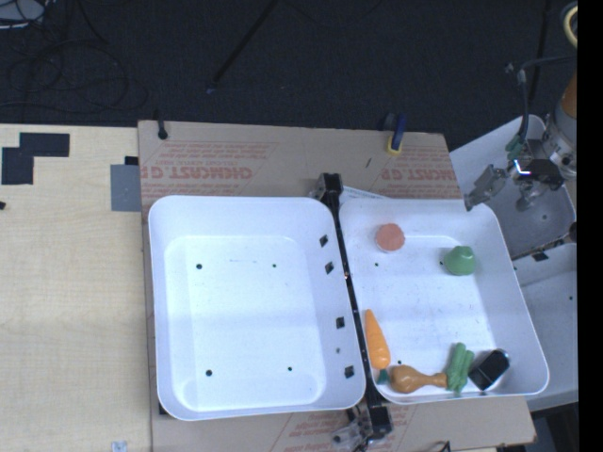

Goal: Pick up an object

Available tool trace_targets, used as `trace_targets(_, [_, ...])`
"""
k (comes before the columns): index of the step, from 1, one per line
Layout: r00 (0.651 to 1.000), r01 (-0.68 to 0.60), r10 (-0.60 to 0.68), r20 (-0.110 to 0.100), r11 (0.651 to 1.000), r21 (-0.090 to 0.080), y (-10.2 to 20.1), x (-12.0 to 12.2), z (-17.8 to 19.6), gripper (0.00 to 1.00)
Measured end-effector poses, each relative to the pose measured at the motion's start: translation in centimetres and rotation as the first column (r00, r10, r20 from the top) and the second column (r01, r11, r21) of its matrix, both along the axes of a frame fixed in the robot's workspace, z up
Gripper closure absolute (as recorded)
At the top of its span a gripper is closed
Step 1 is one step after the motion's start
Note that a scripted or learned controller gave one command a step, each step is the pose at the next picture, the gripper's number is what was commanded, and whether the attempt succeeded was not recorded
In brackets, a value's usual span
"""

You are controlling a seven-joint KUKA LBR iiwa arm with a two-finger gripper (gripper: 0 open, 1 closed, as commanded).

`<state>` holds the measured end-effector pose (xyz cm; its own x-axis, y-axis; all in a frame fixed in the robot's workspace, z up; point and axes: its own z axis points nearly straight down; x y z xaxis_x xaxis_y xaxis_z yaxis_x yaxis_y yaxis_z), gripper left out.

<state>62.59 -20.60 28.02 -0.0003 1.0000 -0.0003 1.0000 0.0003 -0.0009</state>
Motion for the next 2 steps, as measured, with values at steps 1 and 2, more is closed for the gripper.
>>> trace_targets(1, [1.0, 0.002, -0.002, 0.003, 1.0, -0.001, 1.2, -1.5, -16.5, 0.0])
trace_targets(2, [1.0, 0.002, -0.002, -0.007, 1.0, 0.003, 0.8, -7.5, -18.0, 0.0])
